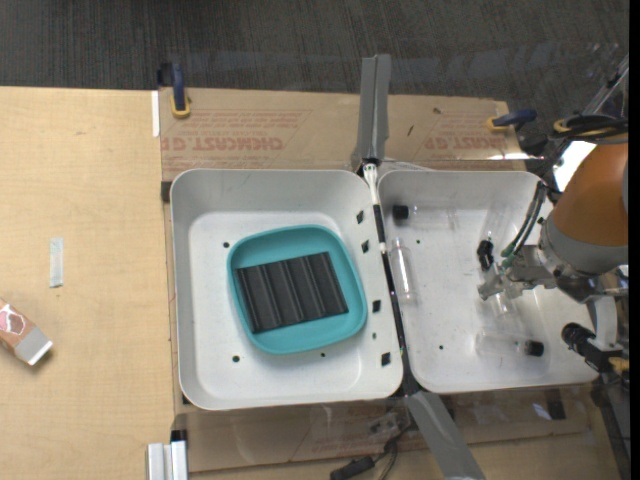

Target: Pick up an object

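Observation:
In the left bin (pixel 200 268) lies a teal dish (pixel 240 268) with a dark ribbed insert (pixel 295 290). The right bin (pixel 450 368) holds a clear tube-like item (pixel 401 268) along its left wall. It also holds a small black piece (pixel 400 211) near the back left and another small black piece (pixel 534 347) near the front right. My gripper (pixel 497 293) hangs low over the right half of the right bin, just left of the arm's orange band (pixel 600 198). I see nothing held in it.
Both bins sit on brown cardboard (pixel 260 133), with clamps at its back edge. A wooden tabletop (pixel 80 218) spreads to the left and carries a small packet (pixel 22 334) and a pale strip (pixel 56 263). Cables and arm parts crowd the right bin's right side.

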`<state>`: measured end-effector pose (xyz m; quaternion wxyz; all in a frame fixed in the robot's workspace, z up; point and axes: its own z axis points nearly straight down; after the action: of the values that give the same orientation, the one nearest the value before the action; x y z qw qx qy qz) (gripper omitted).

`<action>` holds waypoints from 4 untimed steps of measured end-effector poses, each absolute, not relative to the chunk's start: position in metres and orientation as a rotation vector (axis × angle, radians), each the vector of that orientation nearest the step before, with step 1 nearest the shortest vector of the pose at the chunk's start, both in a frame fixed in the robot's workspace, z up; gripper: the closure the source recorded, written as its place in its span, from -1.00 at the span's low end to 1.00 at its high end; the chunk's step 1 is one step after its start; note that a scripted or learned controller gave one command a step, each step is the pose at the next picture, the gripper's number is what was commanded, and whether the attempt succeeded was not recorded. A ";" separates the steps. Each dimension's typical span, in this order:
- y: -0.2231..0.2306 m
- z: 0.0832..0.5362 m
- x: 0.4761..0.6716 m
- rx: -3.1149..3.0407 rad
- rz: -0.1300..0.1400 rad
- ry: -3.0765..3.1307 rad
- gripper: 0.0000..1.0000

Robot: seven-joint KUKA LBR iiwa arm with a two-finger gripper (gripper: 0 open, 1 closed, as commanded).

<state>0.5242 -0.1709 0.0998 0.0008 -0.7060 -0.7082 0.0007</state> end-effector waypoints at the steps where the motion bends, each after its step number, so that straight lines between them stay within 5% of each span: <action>1: -0.116 0.198 0.553 -2.173 0.003 -2.269 1.00; 2: -0.101 0.205 0.617 -2.254 0.005 -2.188 1.00; 3: -0.054 0.219 0.641 -2.302 0.005 -2.138 1.00; 4: -0.061 0.225 0.659 -2.303 0.005 -2.137 1.00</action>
<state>0.6587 -0.0614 0.2247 -0.0001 -0.7330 -0.6803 0.0017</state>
